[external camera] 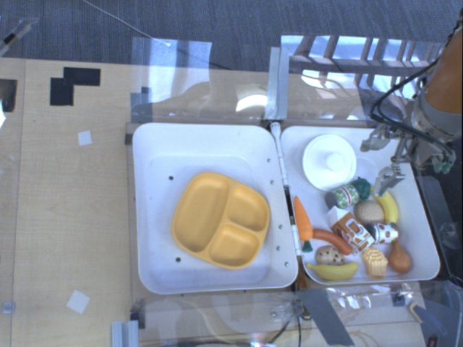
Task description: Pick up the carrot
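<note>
The carrot [302, 218] is orange with a green stem end toward the front. It lies along the left wall of the right bin [428, 262], lengthwise beside the divider. My gripper [382, 159] hangs over the right bin's back right area, up and to the right of the carrot and well apart from it. Its two fingers stand open with nothing between them. The arm's orange band [443, 85] shows at the right edge.
Crowding the right bin's front are a red sausage [331, 238] touching the carrot's lower end, a cookie [328, 255], two bananas, a box [353, 230], corn and a drumstick. A white round dish [329, 161] sits at the back. The left bin holds a yellow divided plate [221, 219].
</note>
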You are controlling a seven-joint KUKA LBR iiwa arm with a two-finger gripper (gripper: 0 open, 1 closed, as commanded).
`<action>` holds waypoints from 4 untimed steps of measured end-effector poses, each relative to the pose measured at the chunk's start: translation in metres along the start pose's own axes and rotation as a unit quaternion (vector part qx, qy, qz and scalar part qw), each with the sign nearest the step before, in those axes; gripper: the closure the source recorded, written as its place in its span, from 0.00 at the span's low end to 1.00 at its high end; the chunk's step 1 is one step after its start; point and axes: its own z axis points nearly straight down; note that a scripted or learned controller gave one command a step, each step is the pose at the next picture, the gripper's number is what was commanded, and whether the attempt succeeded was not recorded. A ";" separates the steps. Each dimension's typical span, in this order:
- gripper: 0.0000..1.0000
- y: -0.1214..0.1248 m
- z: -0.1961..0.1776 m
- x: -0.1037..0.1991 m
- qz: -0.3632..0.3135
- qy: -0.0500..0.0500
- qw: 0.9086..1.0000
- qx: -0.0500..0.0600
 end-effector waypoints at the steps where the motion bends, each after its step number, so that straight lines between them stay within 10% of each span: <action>1: 0.00 0.060 0.088 0.040 0.040 0.004 0.999 -0.002; 2: 0.00 0.069 0.142 0.077 0.115 -0.005 0.993 0.000; 3: 1.00 0.071 0.130 0.074 0.111 -0.009 0.994 -0.001; 4: 1.00 -0.039 0.073 0.071 -0.109 -0.001 0.994 0.001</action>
